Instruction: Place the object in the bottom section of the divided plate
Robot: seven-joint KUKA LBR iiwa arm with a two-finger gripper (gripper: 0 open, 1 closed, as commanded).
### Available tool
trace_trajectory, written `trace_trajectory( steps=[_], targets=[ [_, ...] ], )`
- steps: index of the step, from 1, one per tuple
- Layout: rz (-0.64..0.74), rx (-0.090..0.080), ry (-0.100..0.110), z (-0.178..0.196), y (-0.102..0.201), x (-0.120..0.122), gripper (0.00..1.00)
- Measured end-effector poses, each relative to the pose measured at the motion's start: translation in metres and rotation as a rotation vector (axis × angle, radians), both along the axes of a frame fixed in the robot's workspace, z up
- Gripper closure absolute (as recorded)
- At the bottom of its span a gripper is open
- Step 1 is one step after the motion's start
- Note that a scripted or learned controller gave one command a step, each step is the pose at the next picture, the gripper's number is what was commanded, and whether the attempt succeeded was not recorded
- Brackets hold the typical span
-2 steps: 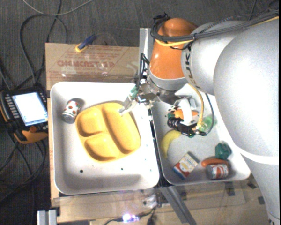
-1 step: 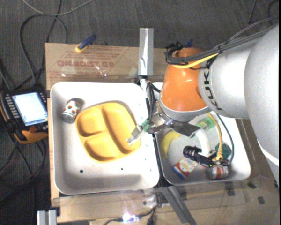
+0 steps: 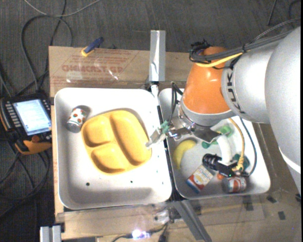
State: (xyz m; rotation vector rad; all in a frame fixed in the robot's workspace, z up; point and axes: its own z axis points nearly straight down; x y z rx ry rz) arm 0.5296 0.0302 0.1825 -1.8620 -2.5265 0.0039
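The claw [image 3: 160,133] sits over the wall between the two bins, and a thin pale-and-green piece pokes out from it toward the yellow divided plate [image 3: 113,140]. Whether that piece is the object or part of the claw is too small to tell, and I cannot tell if the claw is spread or pressed together.

If it is the object, it is at the plate's right edge, not yet over the near section. It looks light, slim and probably stiff plastic, so it should carry easily but could twist or slip when pinched at one end. A hold nearer its middle would likely steady it.

Counting: two white bins, left bin [image 3: 70,185] and right bin [image 3: 260,178], on one worktop. The left bin holds one plate with three sections and one small can [image 3: 78,118] lying at its far left corner, just apart from the plate. The right bin holds a banana [image 3: 183,150], a small carton [image 3: 199,178], a can [image 3: 234,184], a dark item with yellow and orange parts [image 3: 219,164], and white and green pieces partly hidden under the arm, so that count is uncertain.
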Motion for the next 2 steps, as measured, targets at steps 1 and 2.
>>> trace_trajectory(
  steps=[1, 2],
  targets=[
    [0.000, 0.000, 0.003, 0.008, 0.000, 0.000, 1.00],
    [0.026, -0.003, -0.002, 0.001, -0.109, 0.002, 1.00]
  ],
)
